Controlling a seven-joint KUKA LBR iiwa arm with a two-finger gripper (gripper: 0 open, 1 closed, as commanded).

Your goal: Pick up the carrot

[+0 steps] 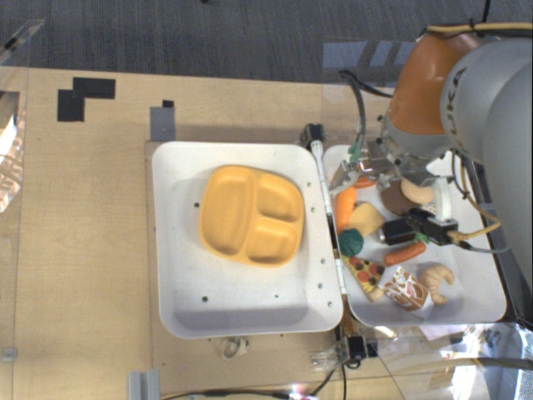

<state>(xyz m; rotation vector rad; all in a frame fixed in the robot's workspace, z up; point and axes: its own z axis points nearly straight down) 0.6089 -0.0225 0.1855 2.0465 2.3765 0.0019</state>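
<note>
Low over the right bin [491,302], the gripper [366,171] hangs beneath the orange-banded arm [429,82]; whether it is released or clenched cannot be told from this angle. Just beside it, the carrot [345,206] lies against the bin's left wall, with a pale potato-like piece [366,217] touching its right side and a teal ball [351,241] near its lower end. A clean grasp likely calls for straddling the carrot's width without catching the wall. The left bin [179,290] holds a yellow divided tray [251,215].
</note>
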